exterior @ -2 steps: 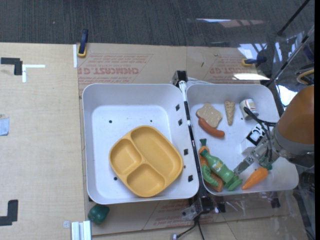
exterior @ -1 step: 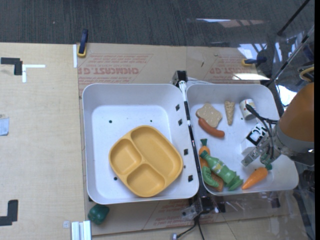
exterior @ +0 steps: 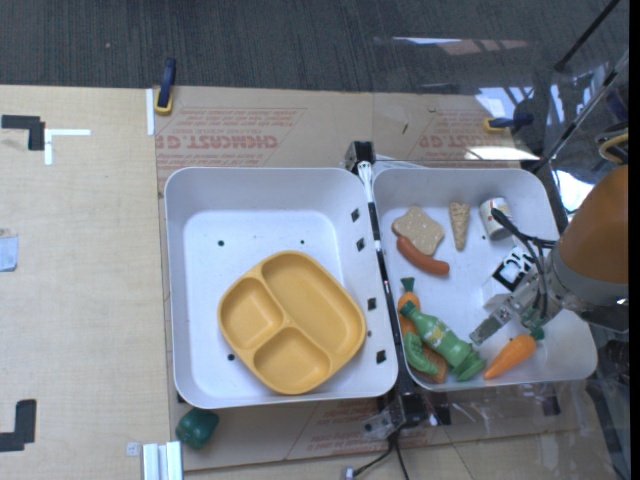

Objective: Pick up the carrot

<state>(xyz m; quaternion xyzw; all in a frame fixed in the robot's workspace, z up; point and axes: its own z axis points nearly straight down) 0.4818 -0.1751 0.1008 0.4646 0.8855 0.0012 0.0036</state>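
The tabletop (exterior: 80, 348) runs closest to the lens along the bottom, pale wood with cardboard under the bins, and a dark green lump (exterior: 197, 426) sits on it just outside the left bin's front corner; I can't make out what it is. The left bin (exterior: 190, 218) carries a yellow divided plate (exterior: 290, 320) with three compartments. The right bin (exterior: 570, 363) is partly covered by my arm (exterior: 600, 233), which is cut off at the frame's edge. My pincer (exterior: 497, 320) reaches down and left over this bin; its tips blur against the white floor, so I cannot tell how wide it stands. The carrot (exterior: 511, 355) lies just beside it, at the bin's front wall, leafy end toward the arm. A green bottle (exterior: 443, 339) lies tilted over something orange, half hidden. Behind are a bread slice (exterior: 420, 230), a sausage (exterior: 423, 256) and a pale wedge (exterior: 459, 224).
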